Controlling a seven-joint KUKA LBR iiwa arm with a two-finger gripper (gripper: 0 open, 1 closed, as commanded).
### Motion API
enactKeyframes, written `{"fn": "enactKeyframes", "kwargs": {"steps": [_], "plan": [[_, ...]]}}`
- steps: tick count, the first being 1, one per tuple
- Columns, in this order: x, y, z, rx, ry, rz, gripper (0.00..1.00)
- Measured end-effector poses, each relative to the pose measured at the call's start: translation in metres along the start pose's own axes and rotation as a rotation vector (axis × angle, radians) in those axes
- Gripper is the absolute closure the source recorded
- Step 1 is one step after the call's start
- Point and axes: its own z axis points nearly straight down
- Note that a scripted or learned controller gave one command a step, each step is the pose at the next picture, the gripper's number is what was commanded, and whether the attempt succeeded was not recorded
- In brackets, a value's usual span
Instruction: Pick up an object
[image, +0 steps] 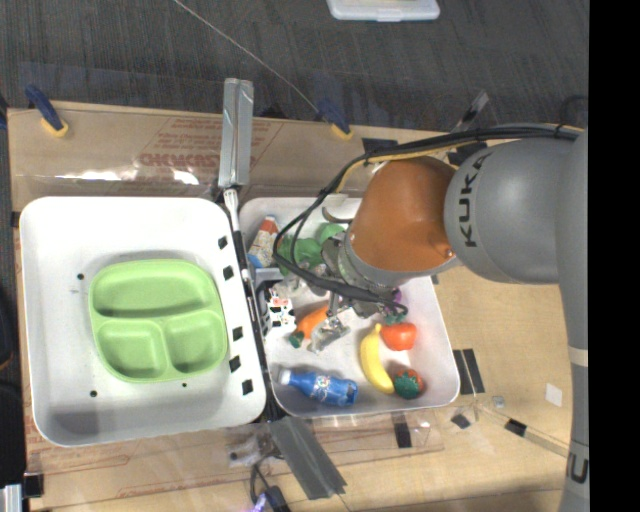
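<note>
Lowered into the right bin (443, 345), with the claw (331, 326) low over the bin floor among the toys. Cannot tell whether apart or together; too small and too shadowed under the orange wrist band (400, 215) to judge, and nothing plainly clamped.

Up and to the right of the claw, on the grey arm (520, 200): white lettering, "KUKA". Far up and left of the claw, on the clear sheet over the brown cardboard (100, 150): red print, too faint to read.

Just left of the claw, nearly touching: a toy carrot (309, 320), orange with a green end. Further left: a small black-and-white figure (280, 313), label unreadable. Below the claw: a blue bottle (319, 387) lying on its side, markings too blurred to read. Right and slightly below: a yellow banana (375, 363), with a red tomato-like toy (399, 336) beside it and a red-and-green piece (408, 383) lower down. Up and left: a small bottle (263, 240) against the bin wall.

Well to the left of the claw: the left bin (40, 300), white, holding a green divided plate (155, 320).

Around the bins: cardboard, pinned by blue clamps (46, 111) at its far edge. Beyond that, dark grey carpet (120, 45) and a white lidded box (383, 8) at the top edge.
</note>
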Motion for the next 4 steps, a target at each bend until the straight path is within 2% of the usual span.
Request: {"fn": "enactKeyframes", "kwargs": {"steps": [1,2,3,4], "plan": [[-0.008,-0.018,0.002,-0.012,0.009,-0.099,0.00],[0.008,0.006,0.000,0.003,-0.006,-0.023,0.00],[0.042,-0.067,-0.025,-0.020,0.034,-0.093,0.00],[0.053,-0.025,0.012,-0.016,0.021,-0.083,0.00]]}}
